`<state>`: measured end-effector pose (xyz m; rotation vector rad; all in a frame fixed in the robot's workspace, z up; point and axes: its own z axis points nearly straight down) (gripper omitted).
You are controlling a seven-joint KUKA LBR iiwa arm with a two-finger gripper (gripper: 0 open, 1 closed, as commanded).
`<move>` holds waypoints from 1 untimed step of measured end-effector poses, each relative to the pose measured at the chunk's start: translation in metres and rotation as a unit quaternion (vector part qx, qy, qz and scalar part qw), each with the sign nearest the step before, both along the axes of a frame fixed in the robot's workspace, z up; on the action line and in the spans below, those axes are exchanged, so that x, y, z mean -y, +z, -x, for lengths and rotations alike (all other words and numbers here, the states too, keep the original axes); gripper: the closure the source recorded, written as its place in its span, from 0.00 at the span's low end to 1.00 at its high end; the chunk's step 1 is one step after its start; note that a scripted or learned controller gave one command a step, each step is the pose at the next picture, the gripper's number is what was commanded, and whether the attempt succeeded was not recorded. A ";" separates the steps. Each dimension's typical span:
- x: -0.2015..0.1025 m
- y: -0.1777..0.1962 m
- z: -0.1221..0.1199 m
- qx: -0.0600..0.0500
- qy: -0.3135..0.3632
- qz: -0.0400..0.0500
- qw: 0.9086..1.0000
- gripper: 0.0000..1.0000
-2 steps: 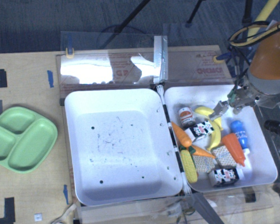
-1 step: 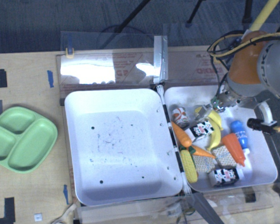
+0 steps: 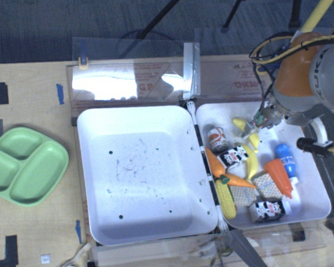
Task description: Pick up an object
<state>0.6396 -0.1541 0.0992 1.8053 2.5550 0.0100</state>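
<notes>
The right bin (image 3: 318, 205) holds a heap of toy items: a yellow banana (image 3: 251, 156), a small can (image 3: 216, 137), two cow-patterned blocks (image 3: 234, 156) (image 3: 268, 208), an orange carrot (image 3: 214, 164), a corn cob (image 3: 226, 199), an orange cone-shaped piece (image 3: 279, 177) and a blue and white bottle (image 3: 285, 159). My gripper (image 3: 260, 120) hangs low over the far part of this bin, just above the banana's upper end and beside a small yellow piece (image 3: 239, 122). The grey arm with its orange band (image 3: 296, 74) comes in from the upper right.
The left bin (image 3: 141, 171) sits beside the right one, with a shared rim between them. A green divided plate (image 3: 25, 165) lies on the wooden bench at the far left. Clear plastic panels (image 3: 130, 81) stand behind the bins. Checked cloth pieces (image 3: 245, 194) lie among the toys.
</notes>
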 end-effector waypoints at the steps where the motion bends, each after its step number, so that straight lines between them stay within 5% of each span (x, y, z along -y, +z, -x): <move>1: -0.084 0.086 -0.007 -0.006 -0.076 -0.002 0.997 1.00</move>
